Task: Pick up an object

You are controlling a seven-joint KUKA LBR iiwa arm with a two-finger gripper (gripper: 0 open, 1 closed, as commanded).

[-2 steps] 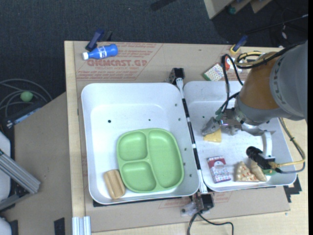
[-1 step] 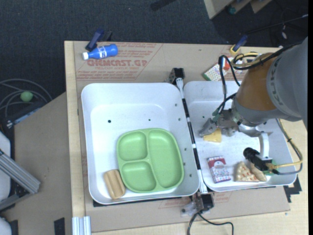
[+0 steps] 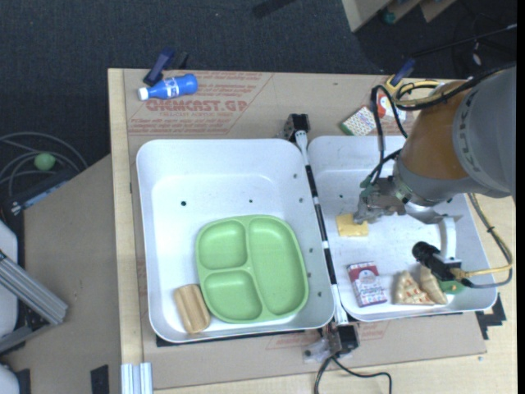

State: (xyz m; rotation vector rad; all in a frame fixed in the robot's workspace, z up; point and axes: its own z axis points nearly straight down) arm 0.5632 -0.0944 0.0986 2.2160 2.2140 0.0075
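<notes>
Down at the front edge, a tan bread piece [image 3: 191, 308] sits beside the green divided plate [image 3: 248, 267] in the left bin [image 3: 164, 179]. Right bin [image 3: 332, 158]: red carton [image 3: 365, 282], pizza slice [image 3: 417, 288], then the gripper [image 3: 371, 208] touching a yellow cheese block [image 3: 353, 226], grip state hard to tell.

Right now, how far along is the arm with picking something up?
Done: the arm has reached into the right bin, and the gripper sits low, right above the yellow block. In hand: nothing I can confirm; the block looks flat on the bin floor. Left: close on it and lift. The red-and-white packet, the pizza slice toy and, in the left bin, the green divided plate lie untouched.
</notes>
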